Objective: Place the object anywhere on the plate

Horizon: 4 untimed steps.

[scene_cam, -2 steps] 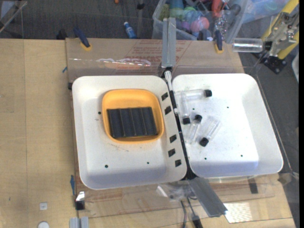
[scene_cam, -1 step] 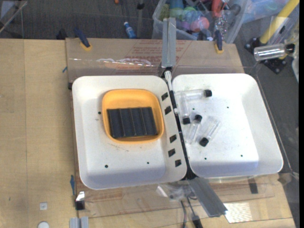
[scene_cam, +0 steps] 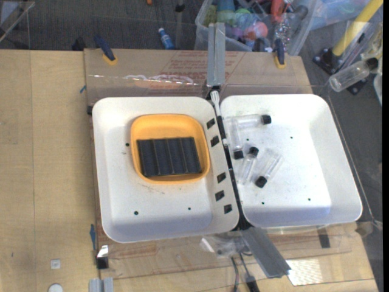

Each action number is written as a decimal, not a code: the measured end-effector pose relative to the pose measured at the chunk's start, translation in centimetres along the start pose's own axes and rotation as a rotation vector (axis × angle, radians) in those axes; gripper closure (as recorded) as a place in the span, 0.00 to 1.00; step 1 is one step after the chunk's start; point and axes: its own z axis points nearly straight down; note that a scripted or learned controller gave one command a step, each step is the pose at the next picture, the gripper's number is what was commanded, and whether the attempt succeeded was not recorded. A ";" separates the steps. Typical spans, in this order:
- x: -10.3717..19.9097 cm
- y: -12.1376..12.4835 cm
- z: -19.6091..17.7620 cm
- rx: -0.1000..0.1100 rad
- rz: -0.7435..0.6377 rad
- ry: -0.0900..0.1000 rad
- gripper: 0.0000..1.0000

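Lying flat on the plate in the left bin, a block is seen. Vials are scattered in the right bin.

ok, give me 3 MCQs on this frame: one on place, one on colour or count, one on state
1. Where is the plate?
A. left bin
B. right bin
C. on the bench outside both bins

2. What colour is the plate?
A. blue
B. orange-yellow
C. green

3. How do the clear vials lie?
A. stacked on the plate
B. loose in the right bin
C. standing in a rack

Answers: 1 A, the plate sits within the left bin. 2 B, its rim is orange-yellow around a dark ribbed block. 3 B, the black-capped vials lie scattered on the floor of the right bin, none on the plate.
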 end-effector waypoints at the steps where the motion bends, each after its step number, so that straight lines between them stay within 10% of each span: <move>1: 0.0 0.0 0.0 -0.001 -0.406 0.000 1.00; 4: 0.0 0.1 0.1 -0.006 -1.347 -0.001 1.00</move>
